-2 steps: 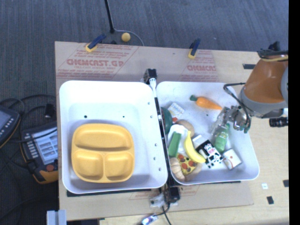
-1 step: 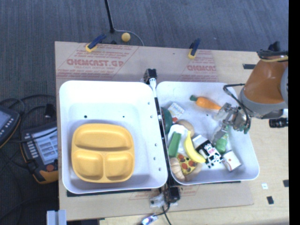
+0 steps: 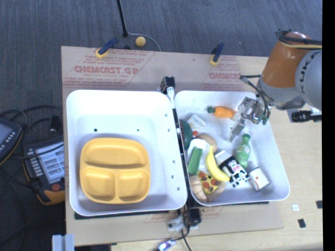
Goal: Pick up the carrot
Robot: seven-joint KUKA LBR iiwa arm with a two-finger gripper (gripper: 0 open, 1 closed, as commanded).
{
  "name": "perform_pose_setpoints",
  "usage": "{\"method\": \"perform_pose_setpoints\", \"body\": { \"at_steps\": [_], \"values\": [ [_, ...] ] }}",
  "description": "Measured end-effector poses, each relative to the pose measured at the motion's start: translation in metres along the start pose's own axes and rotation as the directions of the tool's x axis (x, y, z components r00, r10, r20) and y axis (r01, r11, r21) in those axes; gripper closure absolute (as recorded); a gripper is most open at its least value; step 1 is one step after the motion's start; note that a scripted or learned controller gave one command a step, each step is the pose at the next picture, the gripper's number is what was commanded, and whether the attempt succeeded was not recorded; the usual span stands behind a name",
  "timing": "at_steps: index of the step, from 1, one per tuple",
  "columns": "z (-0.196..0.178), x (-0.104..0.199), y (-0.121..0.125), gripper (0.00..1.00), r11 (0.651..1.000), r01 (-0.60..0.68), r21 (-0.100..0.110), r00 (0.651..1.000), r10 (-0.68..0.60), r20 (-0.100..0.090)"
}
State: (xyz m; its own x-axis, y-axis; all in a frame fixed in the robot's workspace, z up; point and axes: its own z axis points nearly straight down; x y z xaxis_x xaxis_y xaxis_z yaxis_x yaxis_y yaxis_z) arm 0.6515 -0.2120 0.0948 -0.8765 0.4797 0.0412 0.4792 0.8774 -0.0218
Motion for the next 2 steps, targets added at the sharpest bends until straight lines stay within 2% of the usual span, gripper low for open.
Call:
{"method": "perform_pose_setpoints", "body": {
  "at_steps": [1,2],
  "values": [
    [0.0,0.012,0.025,0.0,0.984,-0.175,0.023,0.984,0.175,0.019],
    [0.003,0.025,0.048,0.0,0.894,-0.448,0.014,0.894,0.447,0.028]
  ]
}}
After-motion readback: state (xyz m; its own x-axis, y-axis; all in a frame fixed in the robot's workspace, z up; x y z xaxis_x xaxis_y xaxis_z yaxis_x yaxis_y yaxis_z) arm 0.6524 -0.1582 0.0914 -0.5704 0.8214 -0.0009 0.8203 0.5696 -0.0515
